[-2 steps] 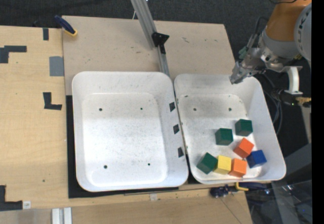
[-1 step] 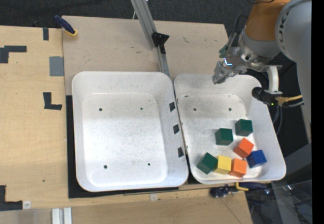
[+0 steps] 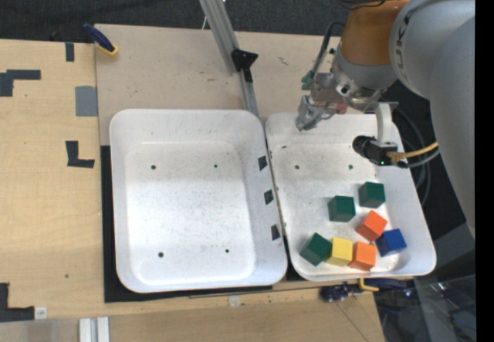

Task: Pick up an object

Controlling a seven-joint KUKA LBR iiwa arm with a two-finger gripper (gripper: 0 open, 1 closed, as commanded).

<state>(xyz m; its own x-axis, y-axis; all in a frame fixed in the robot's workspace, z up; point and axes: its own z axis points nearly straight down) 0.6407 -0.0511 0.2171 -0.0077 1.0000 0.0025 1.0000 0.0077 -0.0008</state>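
Arm enters from right; tool over far edge of right bin, nothing visible between fingers; whether released or clenched cannot be told. Blocks clustered in right bin's near right corner, well apart from tool: two dark green blocks, light green block, yellow block, two orange blocks, blue block. Left bin beside it on bench.
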